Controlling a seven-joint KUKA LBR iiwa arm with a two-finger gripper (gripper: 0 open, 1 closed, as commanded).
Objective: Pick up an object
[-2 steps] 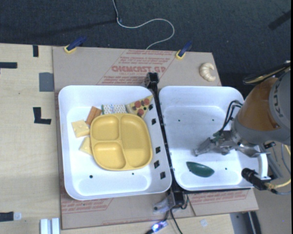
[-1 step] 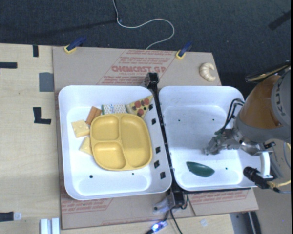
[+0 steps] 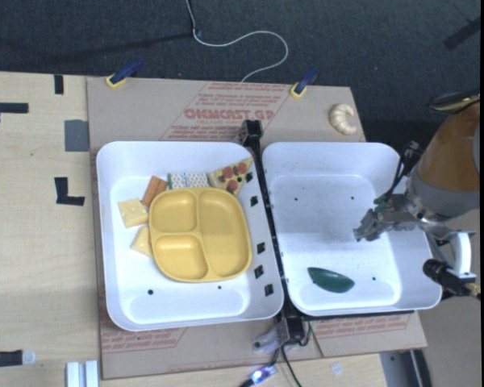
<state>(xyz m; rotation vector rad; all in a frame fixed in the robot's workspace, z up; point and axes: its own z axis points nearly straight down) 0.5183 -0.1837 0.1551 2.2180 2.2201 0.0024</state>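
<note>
While my gripper (image 3: 369,230) hangs over the right bin (image 3: 306,164), finger state cannot be told. Dark green object (image 3: 331,280) lies lower center of that bin, apart from me, unobstructed. Left bin (image 3: 113,216): yellow divided plate (image 3: 200,234) over 2 crackers (image 3: 133,213) and small toys.

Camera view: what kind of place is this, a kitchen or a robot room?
Probably a robot test lab, not a kitchen. A grey arm reaches over two white bins, which sit on cardboard clamped to the bench. One holds a yellow divided plate; a dark green object lies in the other.
</note>
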